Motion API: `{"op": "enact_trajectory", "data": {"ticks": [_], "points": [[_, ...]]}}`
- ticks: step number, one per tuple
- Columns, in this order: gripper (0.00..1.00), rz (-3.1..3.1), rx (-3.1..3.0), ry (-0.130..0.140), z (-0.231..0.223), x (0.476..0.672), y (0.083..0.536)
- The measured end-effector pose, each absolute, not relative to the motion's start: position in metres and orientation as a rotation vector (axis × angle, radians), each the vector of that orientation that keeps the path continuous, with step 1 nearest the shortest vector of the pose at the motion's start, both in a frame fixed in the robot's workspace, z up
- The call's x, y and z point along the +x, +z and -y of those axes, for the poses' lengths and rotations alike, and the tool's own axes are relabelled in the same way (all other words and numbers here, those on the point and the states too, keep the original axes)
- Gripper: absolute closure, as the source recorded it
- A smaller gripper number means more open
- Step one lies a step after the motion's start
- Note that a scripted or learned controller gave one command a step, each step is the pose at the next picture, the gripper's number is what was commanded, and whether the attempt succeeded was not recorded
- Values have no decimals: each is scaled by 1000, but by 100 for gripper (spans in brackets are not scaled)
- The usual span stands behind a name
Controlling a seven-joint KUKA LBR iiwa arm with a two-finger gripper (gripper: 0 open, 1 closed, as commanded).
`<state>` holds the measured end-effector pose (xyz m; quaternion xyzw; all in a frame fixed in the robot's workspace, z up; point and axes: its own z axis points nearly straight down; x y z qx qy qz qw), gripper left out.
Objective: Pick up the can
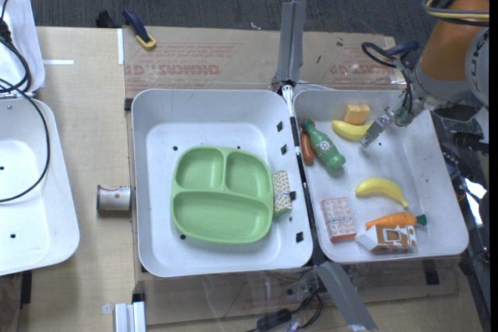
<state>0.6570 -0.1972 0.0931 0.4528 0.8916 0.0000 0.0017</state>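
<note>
The can (114,198) lies on the bench (85,89), left of both bins. The claw (373,133) hovers in the right bin (436,167); its state I cannot tell.

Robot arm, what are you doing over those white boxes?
The robot arm's pincer hovers in the right bin, next to a banana and a green bottle. It holds nothing. The can it should pick up lies on the bench, left of the left bin with the green plate.

1 fixed camera looks down at a slant, seemingly from mid-height, on both bins (148,167).
</note>
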Motion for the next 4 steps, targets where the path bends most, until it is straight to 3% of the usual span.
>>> {"op": "enact_trajectory", "data": {"ticks": [1,2,3,4], "points": [[0,-2938,1104,-1,205,655,93],[0,-2939,1101,0,223,569,93],[0,-3085,507,-2,222,519,95],[0,-3065,664,1,221,606,93]]}}
